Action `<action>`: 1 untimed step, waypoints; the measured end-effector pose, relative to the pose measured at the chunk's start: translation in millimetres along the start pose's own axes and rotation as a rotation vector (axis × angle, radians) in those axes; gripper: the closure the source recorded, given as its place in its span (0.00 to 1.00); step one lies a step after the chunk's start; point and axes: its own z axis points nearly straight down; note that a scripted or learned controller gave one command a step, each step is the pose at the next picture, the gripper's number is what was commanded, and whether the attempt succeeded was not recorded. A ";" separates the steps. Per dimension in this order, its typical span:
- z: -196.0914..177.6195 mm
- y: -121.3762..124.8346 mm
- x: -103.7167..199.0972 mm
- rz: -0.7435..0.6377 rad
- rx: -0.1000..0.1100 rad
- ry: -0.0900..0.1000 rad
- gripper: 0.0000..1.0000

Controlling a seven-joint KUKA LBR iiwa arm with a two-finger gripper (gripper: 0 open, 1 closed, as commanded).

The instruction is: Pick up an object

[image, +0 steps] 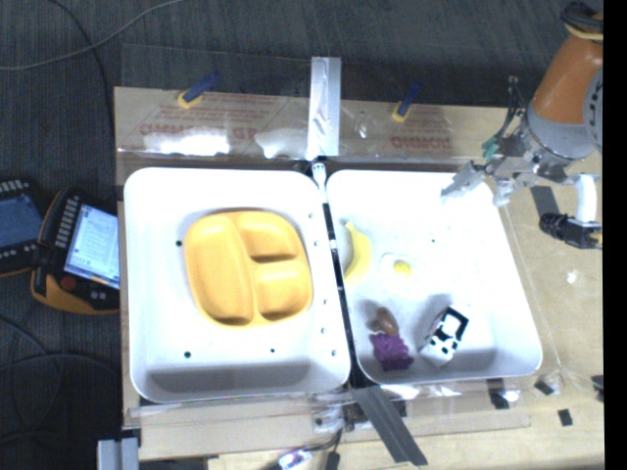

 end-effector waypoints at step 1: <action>94.4 -70.7 40.7 0.078 0.001 -0.001 0.00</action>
